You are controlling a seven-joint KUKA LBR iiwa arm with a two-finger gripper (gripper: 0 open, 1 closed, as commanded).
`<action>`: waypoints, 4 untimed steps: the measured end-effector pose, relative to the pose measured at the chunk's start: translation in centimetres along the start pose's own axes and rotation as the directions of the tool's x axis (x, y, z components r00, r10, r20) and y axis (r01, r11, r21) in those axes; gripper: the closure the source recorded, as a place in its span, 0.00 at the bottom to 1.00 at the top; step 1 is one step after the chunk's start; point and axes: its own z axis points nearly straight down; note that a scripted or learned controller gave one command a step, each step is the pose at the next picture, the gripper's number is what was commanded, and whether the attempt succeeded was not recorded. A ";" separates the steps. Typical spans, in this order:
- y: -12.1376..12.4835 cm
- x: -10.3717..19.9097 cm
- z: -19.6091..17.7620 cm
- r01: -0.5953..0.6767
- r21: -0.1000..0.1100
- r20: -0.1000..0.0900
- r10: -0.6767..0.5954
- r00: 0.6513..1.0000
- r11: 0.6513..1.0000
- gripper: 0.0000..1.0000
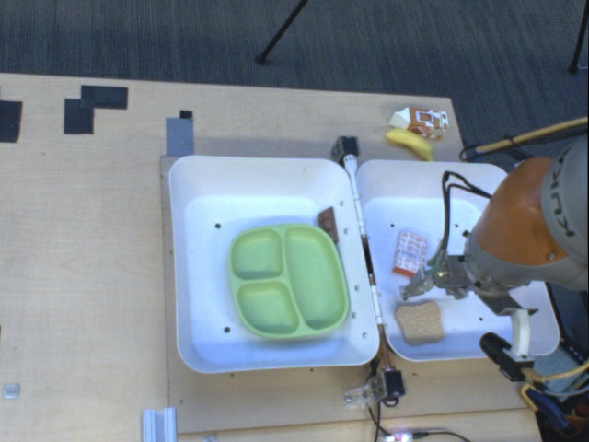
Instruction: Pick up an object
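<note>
Honestly, I can't tell how my gripper (419, 284) is set; it hangs low in the right bin (460, 343), its tip just above the tan sponge-like block (421, 321) at about six o'clock of it, nothing visibly in its hold. The red-and-white packet (409, 251) lies just beside it at eleven o'clock. My worry: descending off-centre I could nudge the block into the near wall or clip the packet instead. The green divided plate (288, 281) sits well apart in the left bin (198, 274).
</note>
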 end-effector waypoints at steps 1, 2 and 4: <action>0.2 0.1 -1.1 0.001 -0.003 -0.001 -0.001 1.000 1.000 1.00; 0.2 0.1 -1.0 0.002 -0.003 -0.001 -0.002 1.000 1.000 0.00; -0.1 1.6 0.0 0.002 0.004 -0.001 -0.002 1.000 1.000 1.00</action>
